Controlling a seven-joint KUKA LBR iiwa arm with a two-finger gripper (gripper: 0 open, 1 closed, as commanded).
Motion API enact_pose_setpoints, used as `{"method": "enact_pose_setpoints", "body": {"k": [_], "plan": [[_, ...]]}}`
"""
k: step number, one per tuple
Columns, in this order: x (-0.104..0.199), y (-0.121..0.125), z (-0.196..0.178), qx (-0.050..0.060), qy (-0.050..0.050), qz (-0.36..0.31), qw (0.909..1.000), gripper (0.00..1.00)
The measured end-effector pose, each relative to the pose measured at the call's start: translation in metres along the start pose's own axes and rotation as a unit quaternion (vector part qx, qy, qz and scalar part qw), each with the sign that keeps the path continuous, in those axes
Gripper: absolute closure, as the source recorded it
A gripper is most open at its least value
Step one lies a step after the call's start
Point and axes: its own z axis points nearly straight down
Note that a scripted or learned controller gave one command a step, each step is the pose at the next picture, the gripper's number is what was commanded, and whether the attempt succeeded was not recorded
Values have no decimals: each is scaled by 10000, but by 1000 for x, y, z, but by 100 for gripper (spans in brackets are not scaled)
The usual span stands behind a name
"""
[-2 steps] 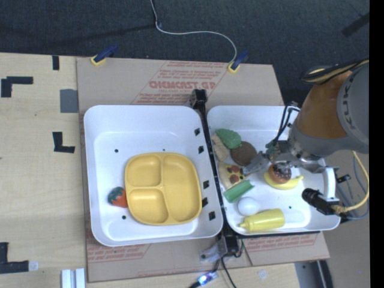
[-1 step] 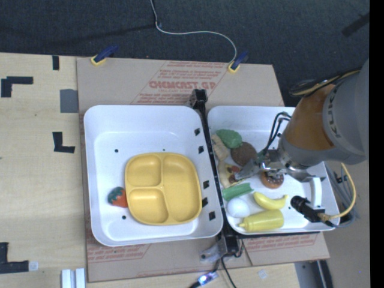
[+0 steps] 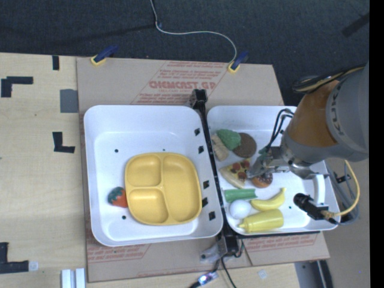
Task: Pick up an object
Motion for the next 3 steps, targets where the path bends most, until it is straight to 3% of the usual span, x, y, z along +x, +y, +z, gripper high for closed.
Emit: {"method": "enact_pose_setpoints", "body": {"k": [2, 3], "plan": [[-4, 5, -103, 31, 18, 3, 10000, 100], [-3, 6, -123, 37, 20, -1, 10000, 100]]}}
